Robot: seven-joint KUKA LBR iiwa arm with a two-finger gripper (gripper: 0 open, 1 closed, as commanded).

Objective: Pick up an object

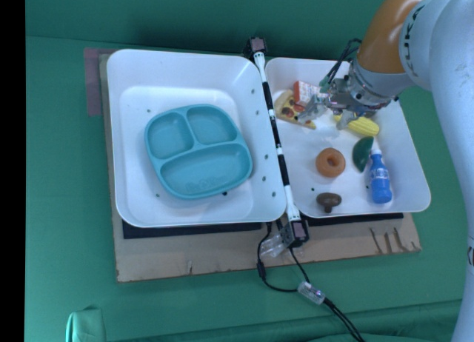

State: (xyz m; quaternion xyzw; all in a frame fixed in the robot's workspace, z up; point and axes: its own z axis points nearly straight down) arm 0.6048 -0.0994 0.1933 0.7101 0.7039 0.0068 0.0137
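- An orange ring-shaped toy doughnut (330,162) is lying flat mid-bin.
- A blue plastic bottle (379,178) is lying just right of it.
- A yellow toy corn cob (361,125) is resting beside a dark green wedge (361,152).
- A brown mushroom-shaped toy (329,201) is sitting near the front rim.

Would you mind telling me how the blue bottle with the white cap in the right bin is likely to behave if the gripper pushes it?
The blue bottle with the white cap lies on its side, so a sideways nudge would probably roll it. It looks like a stiff plastic toy, likely light. The bin wall is close, so it should stop there.
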